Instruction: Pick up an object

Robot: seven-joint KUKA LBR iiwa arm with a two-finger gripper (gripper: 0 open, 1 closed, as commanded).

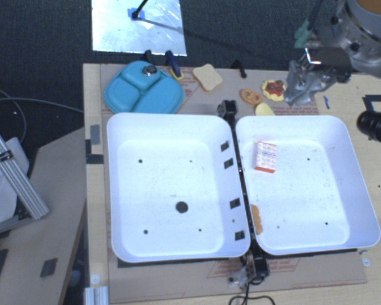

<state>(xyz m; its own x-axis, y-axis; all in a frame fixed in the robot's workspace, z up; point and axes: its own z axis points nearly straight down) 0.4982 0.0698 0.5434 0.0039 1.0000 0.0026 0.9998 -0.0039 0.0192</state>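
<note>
Currently the gripper (300, 93) hangs above the bench just beyond the right bin's (352, 142) far rim, nothing visible between its fingers; their spread cannot be determined. A small red-and-white packet (265, 156) lies flat inside the right bin, near its left wall. The left bin (124, 132) adjoins it.

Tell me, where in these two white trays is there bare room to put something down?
The left bin is bare around one small dark disc. In the right bin, everything right of the red-and-white packet and the orange piece by the divider is free. The bench strip behind the bins is crowded: blue tray, toast, toy foods, gripper.
</note>
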